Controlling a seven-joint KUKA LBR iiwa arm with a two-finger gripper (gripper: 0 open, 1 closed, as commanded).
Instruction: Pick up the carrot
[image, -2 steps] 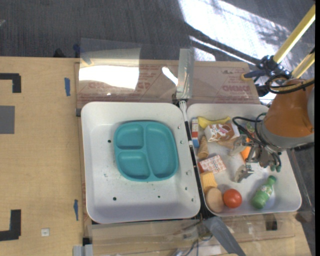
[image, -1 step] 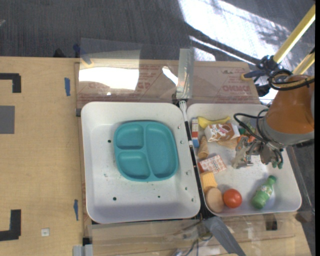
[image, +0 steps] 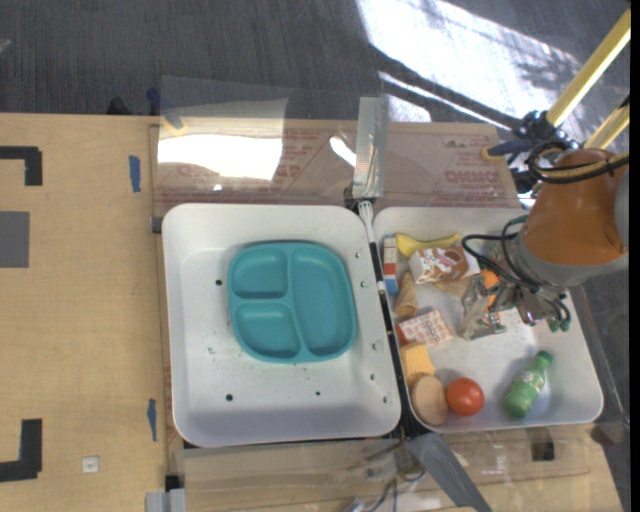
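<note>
The carrot (image: 487, 281) shows as a small orange piece in the right bin (image: 580, 340), mostly hidden by the gripper. My gripper (image: 482, 318) reaches in from the right and hangs low, right over the carrot, near the middle of the bin. The arm's orange band (image: 570, 220) sits above the bin's right side. Whether the carrot is gripped is hidden by the metal parts.
The right bin also holds a yellow banana (image: 412, 243), a snack packet (image: 440, 265), a second packet (image: 425, 328), a yellow block (image: 418, 358), a tan ball (image: 430, 398), a red tomato (image: 464, 396) and a green bottle (image: 527, 385). A teal divided plate (image: 293, 300) lies in the left bin (image: 190, 380).
</note>
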